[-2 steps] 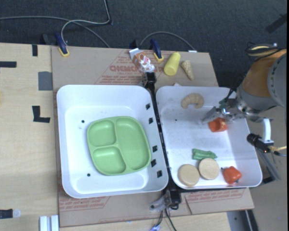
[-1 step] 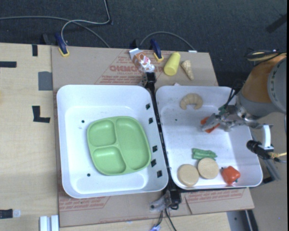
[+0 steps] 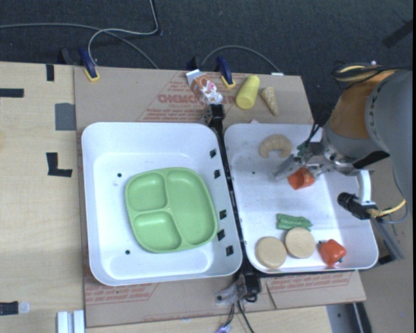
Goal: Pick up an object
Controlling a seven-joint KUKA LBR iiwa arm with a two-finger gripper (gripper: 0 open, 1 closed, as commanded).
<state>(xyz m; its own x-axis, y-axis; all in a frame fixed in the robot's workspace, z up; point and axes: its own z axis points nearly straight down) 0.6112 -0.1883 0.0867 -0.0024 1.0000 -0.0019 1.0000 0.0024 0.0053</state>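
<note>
My gripper (image 3: 300, 168) hangs low over the upper part of the right bin (image 3: 350, 220), with the grey arm and its orange band coming in from the right. A small red object (image 3: 302, 180) lies right under the gripper's tip, partly covered by it. A tan croissant-shaped piece (image 3: 275, 144) sits just up and left of the gripper. Lower in the same bin lie a green bean-like piece (image 3: 293, 221), two round tan discs (image 3: 271, 252) (image 3: 299, 242) and another red piece (image 3: 333, 252).
The left bin (image 3: 104, 151) holds a green divided plate (image 3: 170, 209). On the cardboard behind the bins lie a yellow bottle (image 3: 247, 92), a tan cone (image 3: 270, 100) and a small carton (image 3: 202, 85). A black clamp strip (image 3: 225, 179) joins the bins.
</note>
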